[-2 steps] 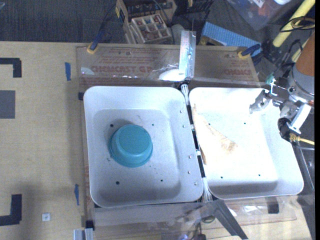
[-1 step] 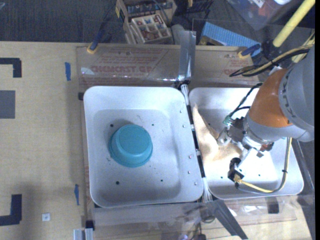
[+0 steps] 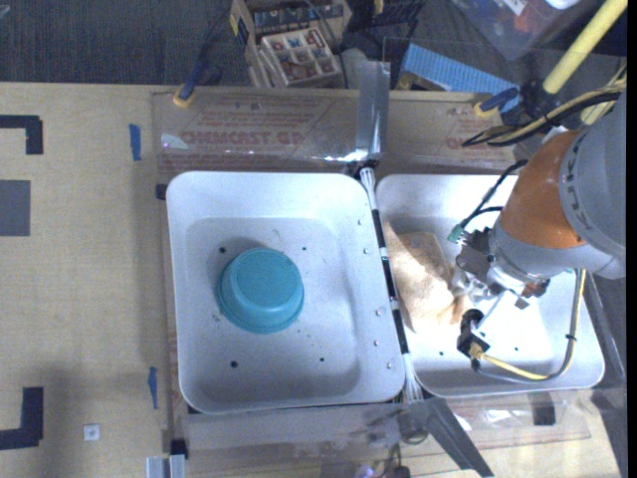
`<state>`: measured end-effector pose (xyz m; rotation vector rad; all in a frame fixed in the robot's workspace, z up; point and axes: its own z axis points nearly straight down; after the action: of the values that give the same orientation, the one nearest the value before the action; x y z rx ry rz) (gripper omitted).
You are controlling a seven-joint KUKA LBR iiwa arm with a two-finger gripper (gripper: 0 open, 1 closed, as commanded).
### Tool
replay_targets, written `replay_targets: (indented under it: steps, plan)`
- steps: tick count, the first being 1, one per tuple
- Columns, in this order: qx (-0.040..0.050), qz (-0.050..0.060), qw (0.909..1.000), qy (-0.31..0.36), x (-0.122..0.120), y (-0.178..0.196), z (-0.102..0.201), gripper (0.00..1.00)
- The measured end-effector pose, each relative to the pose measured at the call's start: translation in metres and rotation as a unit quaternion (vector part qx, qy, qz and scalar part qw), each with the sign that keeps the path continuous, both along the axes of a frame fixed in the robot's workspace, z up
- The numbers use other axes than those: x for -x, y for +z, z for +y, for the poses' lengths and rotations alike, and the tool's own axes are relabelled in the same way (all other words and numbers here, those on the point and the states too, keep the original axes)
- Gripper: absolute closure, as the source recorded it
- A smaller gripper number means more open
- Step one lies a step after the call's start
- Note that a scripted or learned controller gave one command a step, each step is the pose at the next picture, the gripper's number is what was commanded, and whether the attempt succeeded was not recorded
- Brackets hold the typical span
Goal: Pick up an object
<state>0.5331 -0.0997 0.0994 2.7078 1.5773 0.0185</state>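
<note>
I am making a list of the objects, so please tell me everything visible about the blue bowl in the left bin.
The blue bowl is round, teal-blue, and looks like smooth plastic. It seems to lie upside down, its flat base facing up and the wider rim resting on the floor of the left bin, a little left of centre. Nothing else touches it; the arm works in the other bin.

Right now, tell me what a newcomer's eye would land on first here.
First the blue bowl, upside down and alone in the left bin. Next the arm's orange band, over the right bin, where the gripper hangs low beside a tan sponge by the bin's left wall.
</note>
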Motion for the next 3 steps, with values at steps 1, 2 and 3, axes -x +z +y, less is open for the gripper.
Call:
replay_targets:
  steps: [1,2,3]
  plan:
    - [0.0004,0.000,1.0000,0.000,0.000,0.000,0.000,0.00]
    - [0.0007,0.007,0.9966,0.082,0.005,0.152,-0.085,0.00]
    - [-0.0004,0.008,0.9988,0.049,0.054,0.044,-0.036,0.00]
